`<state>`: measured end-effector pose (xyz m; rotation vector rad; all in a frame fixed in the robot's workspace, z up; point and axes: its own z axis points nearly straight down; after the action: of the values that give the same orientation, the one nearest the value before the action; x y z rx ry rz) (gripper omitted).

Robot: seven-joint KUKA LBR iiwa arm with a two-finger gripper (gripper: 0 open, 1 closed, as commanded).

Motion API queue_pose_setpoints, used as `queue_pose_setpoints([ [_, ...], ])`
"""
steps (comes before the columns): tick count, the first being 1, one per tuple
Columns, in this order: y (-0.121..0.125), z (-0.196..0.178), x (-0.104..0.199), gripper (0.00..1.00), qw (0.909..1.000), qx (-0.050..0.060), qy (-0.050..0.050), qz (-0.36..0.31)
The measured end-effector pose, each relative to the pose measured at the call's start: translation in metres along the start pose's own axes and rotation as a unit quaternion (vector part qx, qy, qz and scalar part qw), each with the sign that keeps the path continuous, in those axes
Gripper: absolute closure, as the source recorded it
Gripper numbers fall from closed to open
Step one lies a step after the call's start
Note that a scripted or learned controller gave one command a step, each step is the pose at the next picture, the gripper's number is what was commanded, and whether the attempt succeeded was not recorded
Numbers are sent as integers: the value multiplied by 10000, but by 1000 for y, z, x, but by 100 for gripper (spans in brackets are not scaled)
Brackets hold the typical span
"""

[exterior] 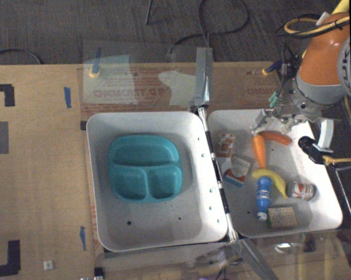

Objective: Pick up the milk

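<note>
The milk (238, 168) is a small white carton with red and blue print. It lies on its side in the left half of the right bin (330, 208). My gripper (276, 119) hangs over the bin's back edge, up and to the right of the carton and well apart from it. It sits just above an orange carrot (259, 151) and an orange sausage-shaped piece (276, 138). Nothing shows between its fingers.
Another small carton (225, 144) with brown print lies behind the milk. A banana (271, 179), blue bottle (263, 197), red-and-white can (300, 190) and brown block (281, 216) crowd the bin's front. The left bin (102, 185) holds a teal divided plate (145, 167).
</note>
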<state>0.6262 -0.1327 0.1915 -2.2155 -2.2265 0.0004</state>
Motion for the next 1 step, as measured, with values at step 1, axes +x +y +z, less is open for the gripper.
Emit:
queue_pose_setpoints([
  [1, 41, 66, -61, 0, 10000, -19, -12, -39],
])
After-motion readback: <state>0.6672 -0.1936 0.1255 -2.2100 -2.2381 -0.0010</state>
